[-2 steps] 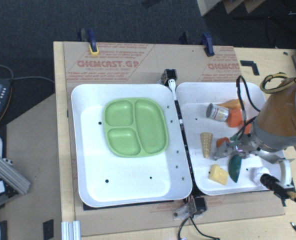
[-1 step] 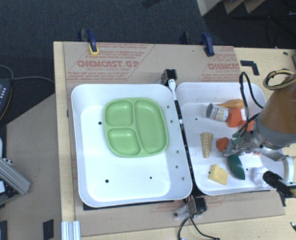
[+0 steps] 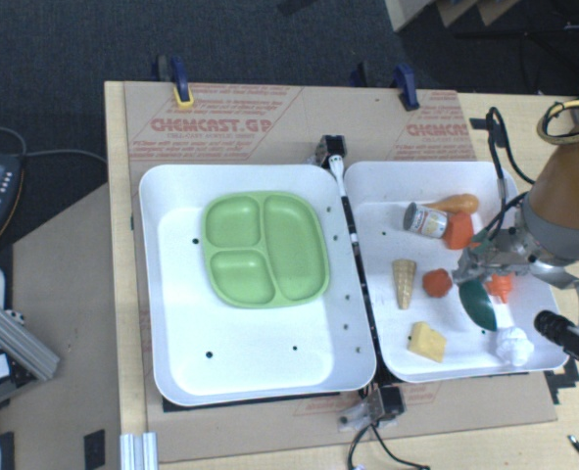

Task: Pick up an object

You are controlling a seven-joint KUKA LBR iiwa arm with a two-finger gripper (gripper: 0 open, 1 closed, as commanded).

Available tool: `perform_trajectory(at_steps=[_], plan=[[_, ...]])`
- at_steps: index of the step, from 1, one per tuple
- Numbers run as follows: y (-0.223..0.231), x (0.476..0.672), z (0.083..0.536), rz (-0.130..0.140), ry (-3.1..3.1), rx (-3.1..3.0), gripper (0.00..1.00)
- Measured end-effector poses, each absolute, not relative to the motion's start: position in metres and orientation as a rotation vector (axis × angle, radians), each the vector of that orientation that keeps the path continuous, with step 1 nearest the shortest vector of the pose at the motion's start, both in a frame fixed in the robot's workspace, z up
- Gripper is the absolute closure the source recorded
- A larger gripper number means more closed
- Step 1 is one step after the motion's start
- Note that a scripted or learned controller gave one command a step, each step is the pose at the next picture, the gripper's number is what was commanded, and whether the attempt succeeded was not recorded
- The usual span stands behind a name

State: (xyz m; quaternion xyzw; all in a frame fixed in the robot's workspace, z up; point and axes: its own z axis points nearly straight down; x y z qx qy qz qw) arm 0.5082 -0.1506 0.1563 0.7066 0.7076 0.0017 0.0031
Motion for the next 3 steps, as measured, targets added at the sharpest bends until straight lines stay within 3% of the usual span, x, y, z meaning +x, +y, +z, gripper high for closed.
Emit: perform_trajectory(at_steps=[1,2,3], plan=[[-0.152,0.514,0.22,0.006,2.218,2.214,1.0],[-0.152,0.515,0.225,0.002,2.22,2.218,1.0],[-0.094,0.514,0.234,0.003,2.23,2.215,1.0]])
